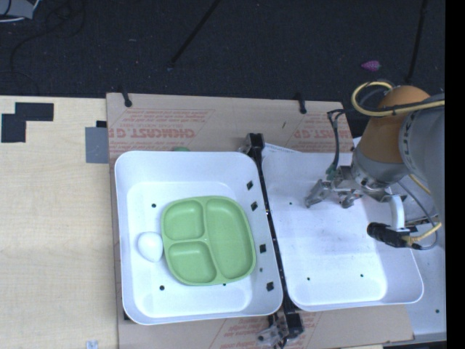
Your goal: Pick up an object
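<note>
A light green divided plate [208, 239] lies flat in the left bin [138, 173]. A small white egg-shaped object [150, 246] rests against the plate's left edge. My gripper [330, 198] hangs over the upper right part of the right bin [320, 289], far from both objects. Its two fingers are spread apart, open, with nothing between them. The grey arm with its orange band [392, 133] reaches in from the right.
A black divider [266, 224] with clips runs between the two bins. Both bins sit on a cardboard sheet [189, 122] on the bench. A black cable and connector [389, 233] hang off the arm over the right bin's right side.
</note>
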Available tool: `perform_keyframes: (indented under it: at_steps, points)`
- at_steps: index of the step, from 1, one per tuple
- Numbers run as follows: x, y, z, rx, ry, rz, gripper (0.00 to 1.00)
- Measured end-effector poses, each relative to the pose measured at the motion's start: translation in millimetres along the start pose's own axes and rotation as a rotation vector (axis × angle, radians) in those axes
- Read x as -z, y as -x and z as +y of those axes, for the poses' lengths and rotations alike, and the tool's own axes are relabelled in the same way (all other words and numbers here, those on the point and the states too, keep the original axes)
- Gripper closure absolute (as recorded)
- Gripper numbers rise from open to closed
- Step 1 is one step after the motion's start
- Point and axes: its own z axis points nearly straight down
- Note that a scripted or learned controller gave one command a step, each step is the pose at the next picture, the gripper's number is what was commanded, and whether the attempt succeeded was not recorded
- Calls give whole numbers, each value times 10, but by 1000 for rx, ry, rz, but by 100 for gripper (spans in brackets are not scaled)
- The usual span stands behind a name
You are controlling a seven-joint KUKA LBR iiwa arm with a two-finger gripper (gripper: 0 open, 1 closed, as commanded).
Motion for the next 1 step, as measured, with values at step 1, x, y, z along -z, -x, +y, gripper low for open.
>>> perform_keyframes:
  at_steps: [1]
  points:
    - [130, 4, 12, 0, 4, -1, 100]
